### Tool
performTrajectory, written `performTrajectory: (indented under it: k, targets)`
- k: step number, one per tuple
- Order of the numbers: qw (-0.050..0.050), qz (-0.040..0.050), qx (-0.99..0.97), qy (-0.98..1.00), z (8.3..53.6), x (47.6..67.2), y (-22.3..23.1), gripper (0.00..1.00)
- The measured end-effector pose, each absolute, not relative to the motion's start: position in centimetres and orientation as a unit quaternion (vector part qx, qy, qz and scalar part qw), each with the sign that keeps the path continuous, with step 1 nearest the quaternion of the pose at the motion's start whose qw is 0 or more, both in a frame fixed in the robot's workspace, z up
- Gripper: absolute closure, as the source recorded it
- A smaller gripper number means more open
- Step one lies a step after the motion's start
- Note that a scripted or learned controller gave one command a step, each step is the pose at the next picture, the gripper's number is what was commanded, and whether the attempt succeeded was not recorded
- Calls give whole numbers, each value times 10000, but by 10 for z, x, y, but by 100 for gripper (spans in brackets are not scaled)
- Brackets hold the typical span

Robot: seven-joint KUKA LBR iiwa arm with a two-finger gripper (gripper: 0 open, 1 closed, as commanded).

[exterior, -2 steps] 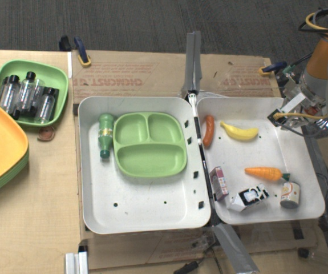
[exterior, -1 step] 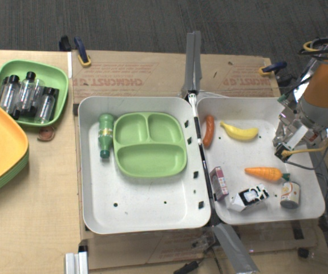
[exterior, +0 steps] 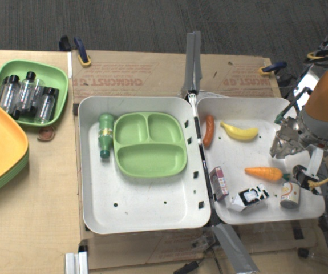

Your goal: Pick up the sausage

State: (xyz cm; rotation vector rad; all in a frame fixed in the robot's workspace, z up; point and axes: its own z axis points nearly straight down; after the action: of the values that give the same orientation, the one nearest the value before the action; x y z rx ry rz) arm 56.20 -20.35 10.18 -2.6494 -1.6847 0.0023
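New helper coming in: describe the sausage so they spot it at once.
Look in the right-hand white bin, along its left wall near the far corner. The sausage lies there lengthwise, just left of the yellow banana. It is the one reddish-orange, blunt-ended piece; the carrot is tapered and lies nearer the gripper.

What I cannot see well

My arm (exterior: 327, 104) is cut by the right edge. The orange plates (exterior: 1, 150) are cut by the left edge. The labels on the small bottles (exterior: 27, 97) are too small to read.
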Motion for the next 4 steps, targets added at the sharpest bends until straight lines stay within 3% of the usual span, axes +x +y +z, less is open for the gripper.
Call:
performTrajectory:
  k: [1, 2, 3, 4]
  targets:
    - [12, 12, -8451, -5346, 110, 562, -204, 100]
    - [15, 9, -8051, -5932, 98, 513, -199, 100]
    - [14, 6, -7624, -6471, 91, 480, -209, 100]
    - [15, 5, -7637, -6455, 99, 480, -209, 100]
